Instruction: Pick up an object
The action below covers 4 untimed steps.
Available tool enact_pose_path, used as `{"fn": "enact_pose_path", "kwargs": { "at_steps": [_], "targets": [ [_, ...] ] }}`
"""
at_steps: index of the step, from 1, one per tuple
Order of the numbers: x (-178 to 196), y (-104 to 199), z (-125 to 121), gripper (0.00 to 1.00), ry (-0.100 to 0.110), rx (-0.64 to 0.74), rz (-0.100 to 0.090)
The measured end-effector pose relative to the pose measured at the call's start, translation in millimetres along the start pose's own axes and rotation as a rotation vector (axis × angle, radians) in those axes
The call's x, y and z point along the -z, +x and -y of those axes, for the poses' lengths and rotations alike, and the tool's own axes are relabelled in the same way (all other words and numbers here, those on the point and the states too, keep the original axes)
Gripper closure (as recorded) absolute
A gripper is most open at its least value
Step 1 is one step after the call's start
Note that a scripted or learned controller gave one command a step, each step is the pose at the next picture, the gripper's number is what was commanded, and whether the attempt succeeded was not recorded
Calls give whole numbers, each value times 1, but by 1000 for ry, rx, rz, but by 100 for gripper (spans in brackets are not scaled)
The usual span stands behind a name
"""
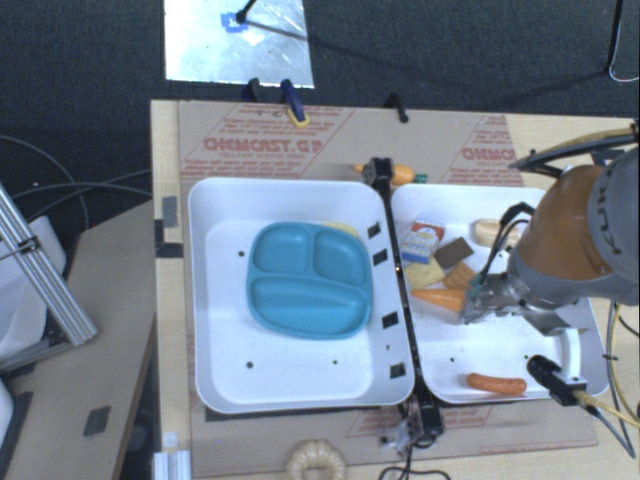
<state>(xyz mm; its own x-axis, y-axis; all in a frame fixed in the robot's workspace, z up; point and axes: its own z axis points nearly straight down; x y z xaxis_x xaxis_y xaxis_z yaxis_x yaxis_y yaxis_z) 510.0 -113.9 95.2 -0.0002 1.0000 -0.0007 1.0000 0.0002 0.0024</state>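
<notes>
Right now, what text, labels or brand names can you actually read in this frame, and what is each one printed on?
"CHEMCAST GP", in red, on the brown board behind the bins; smaller red lines under it are too blurred to read.
The same red print repeats on the board's right part, partly hidden and tilted; not readable for sure.
The small red and white packet in the right bin carries print that is too small to read.

Bins (225, 268): smooth white plastic, slight gloss. Blue tray (305, 278): matt plastic. Bench board (330, 133): brown, paper-faced, probably cardboard. Arm (575, 233): satin metal.
</notes>
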Motion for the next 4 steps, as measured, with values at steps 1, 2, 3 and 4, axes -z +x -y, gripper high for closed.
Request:
{"fn": "enact_pose_path", "kwargs": {
  "at_steps": [1,2,3,4],
  "targets": [
    [64,0,-2,100,-5,4,1],
    [112,1,-12,100,-4,4,1],
    [130,1,-14,100,-1,4,0],
    [139,32,-66,100,-4,9,-1]
  ]
}}
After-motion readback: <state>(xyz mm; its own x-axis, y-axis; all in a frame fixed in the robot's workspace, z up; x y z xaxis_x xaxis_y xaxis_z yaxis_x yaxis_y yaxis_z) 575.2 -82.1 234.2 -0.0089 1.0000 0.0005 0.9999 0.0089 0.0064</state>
